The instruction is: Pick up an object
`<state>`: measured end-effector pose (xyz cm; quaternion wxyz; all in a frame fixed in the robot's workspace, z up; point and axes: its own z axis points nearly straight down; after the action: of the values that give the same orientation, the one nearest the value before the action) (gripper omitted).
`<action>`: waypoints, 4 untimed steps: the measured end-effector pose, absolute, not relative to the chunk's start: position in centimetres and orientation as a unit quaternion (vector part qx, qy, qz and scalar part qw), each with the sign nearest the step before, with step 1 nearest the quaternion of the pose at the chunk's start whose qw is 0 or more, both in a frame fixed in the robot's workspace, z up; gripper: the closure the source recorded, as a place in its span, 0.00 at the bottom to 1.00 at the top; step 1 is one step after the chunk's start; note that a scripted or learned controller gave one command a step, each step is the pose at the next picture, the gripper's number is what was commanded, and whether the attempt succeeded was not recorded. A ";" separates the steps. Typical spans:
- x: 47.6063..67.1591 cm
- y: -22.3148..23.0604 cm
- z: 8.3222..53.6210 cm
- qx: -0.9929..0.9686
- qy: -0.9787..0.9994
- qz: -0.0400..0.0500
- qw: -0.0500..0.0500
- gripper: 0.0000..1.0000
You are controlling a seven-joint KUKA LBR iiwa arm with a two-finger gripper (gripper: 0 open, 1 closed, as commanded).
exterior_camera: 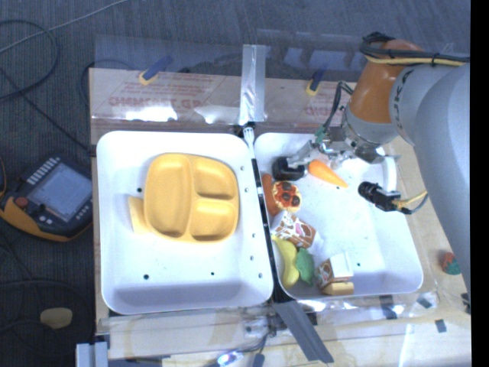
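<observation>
Hovering my tool [299, 161] over right bin [397, 258], far-left corner, beside orange carrot [328, 173]; whether it is wide or narrow, cannot tell. More toys piled along that bin's left wall: printed carton [294, 232], yellow banana [288, 260], green piece [306, 266]. Left bin [122, 274] carries yellow divided tray [189, 196]. Red lettering on cardboard [153, 98] at counter's far edge, unreadable.

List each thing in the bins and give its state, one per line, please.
Yellow tray: upside down, flat in the left bin.
Carrot: lying in the right bin, beside the tool.
Banana: lying against the green toy.
Tool: low in the right bin, near its far end.
</observation>
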<state>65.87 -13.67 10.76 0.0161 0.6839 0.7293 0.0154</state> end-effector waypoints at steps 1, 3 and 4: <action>65.3 -13.6 10.8 0.673 0.739 0.014 0.022 0.00; 67.0 -12.0 11.8 0.677 0.736 0.006 0.008 0.00; 56.8 -11.5 9.4 0.691 0.723 0.007 0.006 0.00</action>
<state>56.78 -11.46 9.38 0.0062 0.6913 0.7225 0.0067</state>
